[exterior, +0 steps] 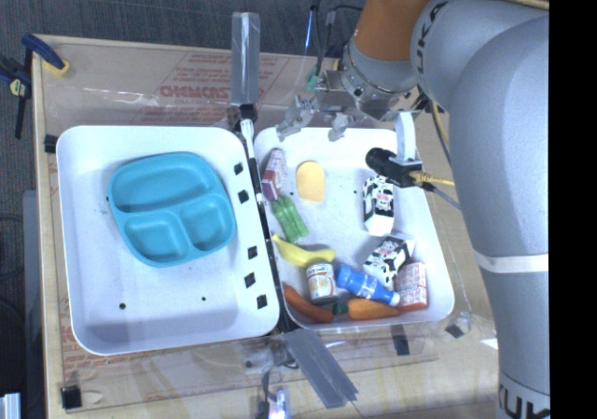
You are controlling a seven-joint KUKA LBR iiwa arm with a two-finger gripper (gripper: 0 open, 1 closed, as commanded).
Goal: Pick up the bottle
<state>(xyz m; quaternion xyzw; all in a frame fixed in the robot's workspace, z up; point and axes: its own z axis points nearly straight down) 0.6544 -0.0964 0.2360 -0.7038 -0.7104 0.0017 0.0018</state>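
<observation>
One bottle (pixel 367 284) lies well below the open hand (pixel 312 124).

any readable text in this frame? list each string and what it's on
"KUK" on the arm's base, cut off by the frame edge.
"KU" on the arm's upper link, partly seen.
Red print on the sheet under the bins: too blurred to read.
Labels on the jar, cartons and bottle: too small to read.
</observation>
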